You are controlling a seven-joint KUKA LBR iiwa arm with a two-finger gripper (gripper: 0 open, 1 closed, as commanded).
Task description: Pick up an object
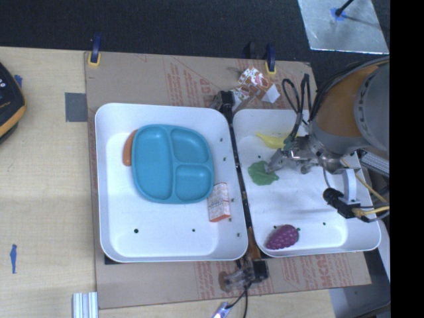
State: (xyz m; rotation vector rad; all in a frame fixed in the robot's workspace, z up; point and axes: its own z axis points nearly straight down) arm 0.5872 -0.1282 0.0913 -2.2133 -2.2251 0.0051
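Green leaf at hand, maybe touching, yellow piece, purple grapes nearby

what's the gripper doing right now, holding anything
Gripper: low in the right white bin, at the flat green leaf-shaped piece; whether it is open, closed or gripping cannot be told.
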